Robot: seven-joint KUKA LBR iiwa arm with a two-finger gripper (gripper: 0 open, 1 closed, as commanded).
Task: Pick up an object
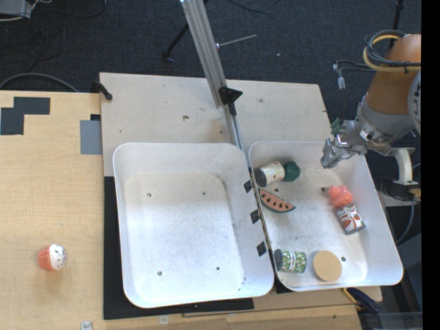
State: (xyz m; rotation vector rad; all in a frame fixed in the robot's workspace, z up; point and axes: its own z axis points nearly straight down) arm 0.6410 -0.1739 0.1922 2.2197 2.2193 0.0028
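The right bin point(385, 253) holds several small objects. A cream cylinder with a green cap point(277, 172) lies near its upper left. A watermelon slice point(276, 202) sits just below it. A red-orange lump point(339, 195) and a small red-and-white can point(350, 219) lie by the right wall. A green can point(291, 261) and a tan round disc point(328, 265) rest near the front. My gripper point(333, 153) hangs over the bin's upper right, above and apart from the red-orange lump. Nothing shows between its fingers.
The left bin point(137, 184) stands beside the right one. A slanted metal rail point(210, 57) runs from the back toward the divide between the bins. A small red-and-white toy point(52, 257) lies on the wooden bench at the left.
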